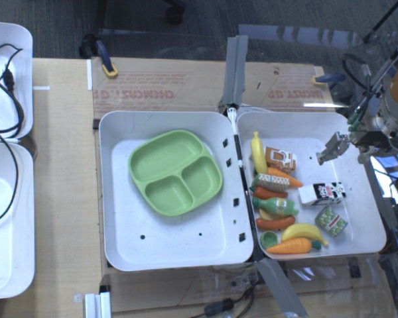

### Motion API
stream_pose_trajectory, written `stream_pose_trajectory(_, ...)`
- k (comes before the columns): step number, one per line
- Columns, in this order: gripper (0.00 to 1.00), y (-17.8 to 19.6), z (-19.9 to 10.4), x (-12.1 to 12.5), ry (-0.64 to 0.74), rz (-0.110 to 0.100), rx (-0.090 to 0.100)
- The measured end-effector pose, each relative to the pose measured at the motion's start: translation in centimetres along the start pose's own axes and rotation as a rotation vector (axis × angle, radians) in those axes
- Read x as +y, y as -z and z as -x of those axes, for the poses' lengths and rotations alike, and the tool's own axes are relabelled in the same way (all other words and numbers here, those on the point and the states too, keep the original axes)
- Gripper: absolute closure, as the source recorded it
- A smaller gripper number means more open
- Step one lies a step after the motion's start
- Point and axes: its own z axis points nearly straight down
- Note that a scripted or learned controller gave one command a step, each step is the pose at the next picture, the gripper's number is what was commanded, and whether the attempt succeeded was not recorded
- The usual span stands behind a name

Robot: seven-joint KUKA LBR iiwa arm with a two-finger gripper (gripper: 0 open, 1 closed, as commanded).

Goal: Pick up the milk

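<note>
On the table [60, 177], the hand [333, 148] hangs in the right bin [375, 234], grip state unclear, with the milk [322, 193] just below it.

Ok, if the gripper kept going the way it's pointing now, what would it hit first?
Probably bare floor of the right bin. The gripper angles down and left toward the orange carton, while the milk lies nearer the camera, off that line. Depth is uncertain.

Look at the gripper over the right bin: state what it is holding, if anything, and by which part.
Nothing is held. The gripper hovers above the right bin, apart from the milk, which lies on the bin floor.
</note>
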Motion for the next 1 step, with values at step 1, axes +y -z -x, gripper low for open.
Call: stream_pose_trajectory(1, 0.00, -10.80, 3.38, 2.43, -0.067, 0.000, 0.002)
